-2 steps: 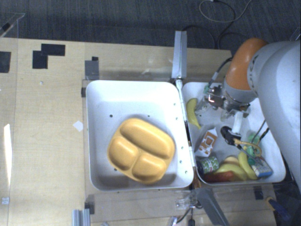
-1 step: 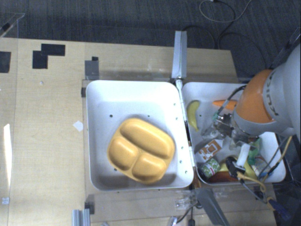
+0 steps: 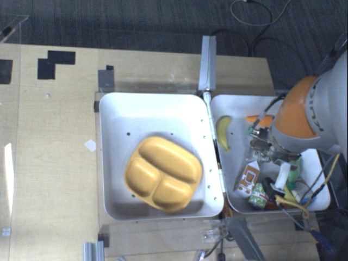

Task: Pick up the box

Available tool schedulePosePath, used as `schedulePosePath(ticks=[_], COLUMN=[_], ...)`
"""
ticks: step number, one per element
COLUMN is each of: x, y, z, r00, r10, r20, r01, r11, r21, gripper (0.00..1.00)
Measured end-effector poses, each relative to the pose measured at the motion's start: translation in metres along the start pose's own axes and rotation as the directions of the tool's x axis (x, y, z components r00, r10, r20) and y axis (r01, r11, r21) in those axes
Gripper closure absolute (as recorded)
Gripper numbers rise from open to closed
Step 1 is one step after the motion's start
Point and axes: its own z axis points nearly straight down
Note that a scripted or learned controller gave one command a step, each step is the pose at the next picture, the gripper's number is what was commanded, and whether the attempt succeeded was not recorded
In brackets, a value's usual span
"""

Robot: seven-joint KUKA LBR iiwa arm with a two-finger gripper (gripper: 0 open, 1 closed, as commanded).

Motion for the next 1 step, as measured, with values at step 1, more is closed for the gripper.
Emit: schedulePosePath(ticks=[1], x=[-0.0001], y=[-0.0001], z=[0.0], r00=[1.0], r10=[0.0], r20=[0.0], r01=[0.0], r11=[1.0], r21=[0.001], gripper=[0.0])
